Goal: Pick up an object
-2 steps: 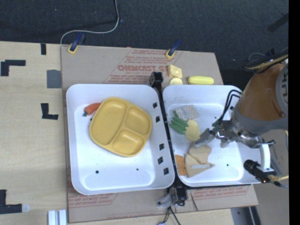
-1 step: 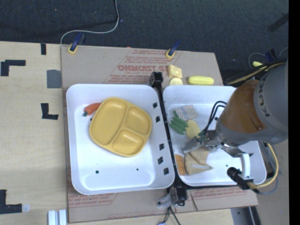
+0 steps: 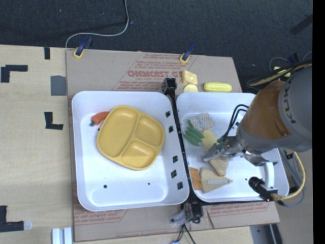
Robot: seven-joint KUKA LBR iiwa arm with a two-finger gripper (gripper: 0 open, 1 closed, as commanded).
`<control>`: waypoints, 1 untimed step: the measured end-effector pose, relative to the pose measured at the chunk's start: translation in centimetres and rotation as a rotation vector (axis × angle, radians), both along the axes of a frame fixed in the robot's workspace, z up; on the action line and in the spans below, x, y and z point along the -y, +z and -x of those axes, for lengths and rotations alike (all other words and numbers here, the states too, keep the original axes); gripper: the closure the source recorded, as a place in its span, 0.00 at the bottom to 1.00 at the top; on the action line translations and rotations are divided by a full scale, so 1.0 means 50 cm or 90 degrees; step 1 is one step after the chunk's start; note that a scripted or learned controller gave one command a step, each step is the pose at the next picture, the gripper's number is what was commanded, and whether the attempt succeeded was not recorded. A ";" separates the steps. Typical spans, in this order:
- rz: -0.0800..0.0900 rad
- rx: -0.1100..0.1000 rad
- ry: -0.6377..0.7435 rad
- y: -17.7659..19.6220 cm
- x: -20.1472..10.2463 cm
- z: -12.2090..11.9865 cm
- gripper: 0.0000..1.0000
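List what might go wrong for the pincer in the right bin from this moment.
1. The pincer sits low among crowded items: green pieces, a yellow piece and tan wedges. It may catch two things or nudge them aside.
2. The tan wedges lie flat and overlap, so a grip may slide off.
3. The bin divider is close by, and pushed items could jam against it.

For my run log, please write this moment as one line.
arm: over right bin | gripper: among food pieces, grasp unclear | yellow tray: left bin
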State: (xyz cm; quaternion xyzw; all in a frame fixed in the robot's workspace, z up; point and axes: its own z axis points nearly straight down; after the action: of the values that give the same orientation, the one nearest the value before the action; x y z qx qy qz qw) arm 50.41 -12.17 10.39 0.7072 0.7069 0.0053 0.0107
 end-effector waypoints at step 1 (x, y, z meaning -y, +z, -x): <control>-0.006 -0.009 0.008 0.171 -0.175 -0.072 1.00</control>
State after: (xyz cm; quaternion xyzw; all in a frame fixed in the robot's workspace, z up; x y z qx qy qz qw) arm 53.99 -3.42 18.96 0.7030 0.7112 0.0040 0.0024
